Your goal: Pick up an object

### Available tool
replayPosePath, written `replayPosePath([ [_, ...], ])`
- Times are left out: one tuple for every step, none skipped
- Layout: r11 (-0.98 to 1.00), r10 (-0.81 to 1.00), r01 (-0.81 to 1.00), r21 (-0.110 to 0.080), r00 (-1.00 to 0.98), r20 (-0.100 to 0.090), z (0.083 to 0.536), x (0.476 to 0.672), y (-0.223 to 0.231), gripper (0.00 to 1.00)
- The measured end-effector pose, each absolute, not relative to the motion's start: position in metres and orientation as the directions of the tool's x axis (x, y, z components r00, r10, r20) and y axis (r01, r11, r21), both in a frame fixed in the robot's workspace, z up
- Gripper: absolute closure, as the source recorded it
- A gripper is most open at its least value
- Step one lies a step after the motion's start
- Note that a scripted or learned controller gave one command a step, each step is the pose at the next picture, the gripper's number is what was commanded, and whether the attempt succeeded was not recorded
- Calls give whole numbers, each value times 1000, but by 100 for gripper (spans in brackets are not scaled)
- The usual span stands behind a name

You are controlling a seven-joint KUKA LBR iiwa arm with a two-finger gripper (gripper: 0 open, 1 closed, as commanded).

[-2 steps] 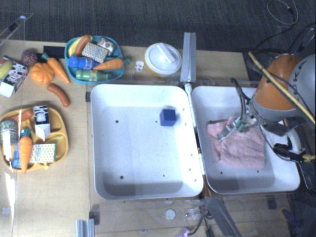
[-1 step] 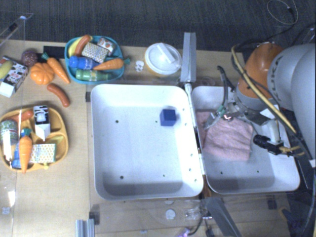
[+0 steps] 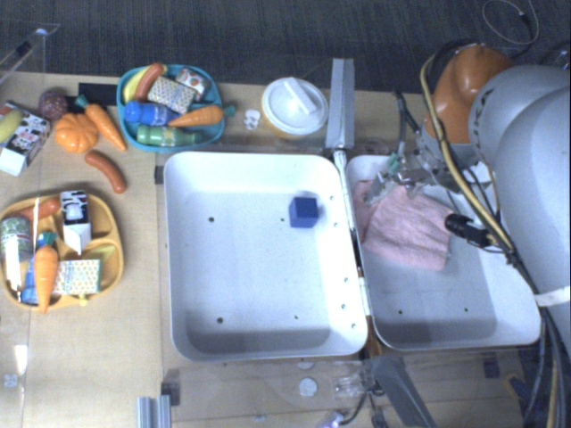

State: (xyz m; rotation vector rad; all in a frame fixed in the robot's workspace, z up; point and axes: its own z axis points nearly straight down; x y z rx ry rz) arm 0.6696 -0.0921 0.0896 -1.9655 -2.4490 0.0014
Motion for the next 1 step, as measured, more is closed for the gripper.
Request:
replayPosePath([
  [270, 963, 963, 12, -270, -8, 91, 607, -133, 0],
])
